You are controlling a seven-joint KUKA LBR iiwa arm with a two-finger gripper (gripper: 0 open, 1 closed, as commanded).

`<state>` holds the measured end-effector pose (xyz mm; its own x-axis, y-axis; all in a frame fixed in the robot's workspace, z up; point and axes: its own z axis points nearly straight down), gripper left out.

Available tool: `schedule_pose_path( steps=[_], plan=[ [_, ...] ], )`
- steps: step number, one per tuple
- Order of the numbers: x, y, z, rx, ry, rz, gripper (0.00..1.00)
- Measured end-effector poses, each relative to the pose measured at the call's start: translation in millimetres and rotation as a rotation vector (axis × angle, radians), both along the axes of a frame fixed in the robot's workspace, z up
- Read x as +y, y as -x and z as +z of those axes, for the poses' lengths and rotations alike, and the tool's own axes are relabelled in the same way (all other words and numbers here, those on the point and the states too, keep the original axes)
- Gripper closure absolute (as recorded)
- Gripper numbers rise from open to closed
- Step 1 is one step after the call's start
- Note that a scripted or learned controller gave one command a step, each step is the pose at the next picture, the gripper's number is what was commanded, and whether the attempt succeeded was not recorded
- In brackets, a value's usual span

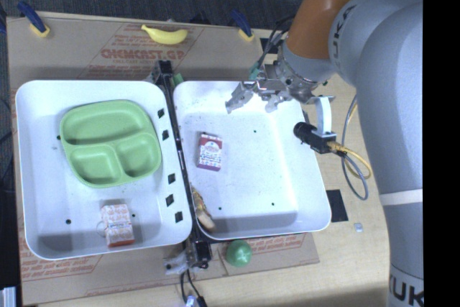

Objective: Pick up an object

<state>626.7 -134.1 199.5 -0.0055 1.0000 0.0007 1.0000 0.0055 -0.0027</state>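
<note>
Right now the grey arm's gripper [253,98] sits over the back edge of the right white bin [302,183], fingers spread apart and holding nothing. Small red-and-white carton [210,152] lies flat in that bin's left half, well apart from the fingers; left white bin [36,176] holds a green divided plastic tray [109,141] and another small red-and-white box [117,223].

green divided tray [109,142] in left bin [29,176]; yellow banana [164,33] on cardboard; green ball [238,253] by bench edge
</note>
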Motion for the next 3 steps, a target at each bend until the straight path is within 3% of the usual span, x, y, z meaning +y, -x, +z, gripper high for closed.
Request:
schedule_pose_path(
  steps=[1, 2, 3],
  plan=[
    [-8, 101, 28, 0.000, 0.002, 0.000, 0.00],
    [-69, 95, -40, 0.002, 0.001, -0.001, 0.00],
    [-76, 9, -44, -0.002, -0.001, -0.001, 0.00]
  ],
)
